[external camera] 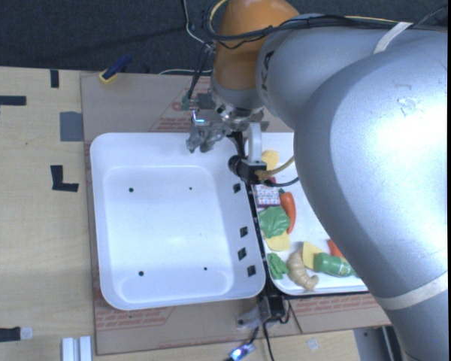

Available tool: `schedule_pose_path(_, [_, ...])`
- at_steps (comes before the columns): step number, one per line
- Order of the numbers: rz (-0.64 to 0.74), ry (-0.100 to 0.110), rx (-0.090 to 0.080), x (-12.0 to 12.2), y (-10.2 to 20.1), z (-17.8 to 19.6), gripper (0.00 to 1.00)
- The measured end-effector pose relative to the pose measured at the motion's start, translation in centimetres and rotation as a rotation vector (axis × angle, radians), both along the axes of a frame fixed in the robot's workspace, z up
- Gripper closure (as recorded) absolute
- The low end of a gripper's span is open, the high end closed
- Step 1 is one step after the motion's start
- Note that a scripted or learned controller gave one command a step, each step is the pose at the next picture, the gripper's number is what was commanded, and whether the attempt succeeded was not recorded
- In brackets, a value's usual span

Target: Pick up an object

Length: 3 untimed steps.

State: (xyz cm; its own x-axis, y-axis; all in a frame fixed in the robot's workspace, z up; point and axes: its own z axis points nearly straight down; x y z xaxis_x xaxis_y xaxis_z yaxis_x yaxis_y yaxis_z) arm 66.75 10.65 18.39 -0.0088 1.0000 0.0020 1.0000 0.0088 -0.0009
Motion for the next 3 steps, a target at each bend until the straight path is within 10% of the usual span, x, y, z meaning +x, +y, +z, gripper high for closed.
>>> schedule_pose_path(2, [-0.001, 0.001, -0.001, -0.1, 12.9, -1.8, 1.0])
schedule_pose_path(3, [-0.004, -0.016, 0.005, -4.6, 12.4, 16.2, 1.0])
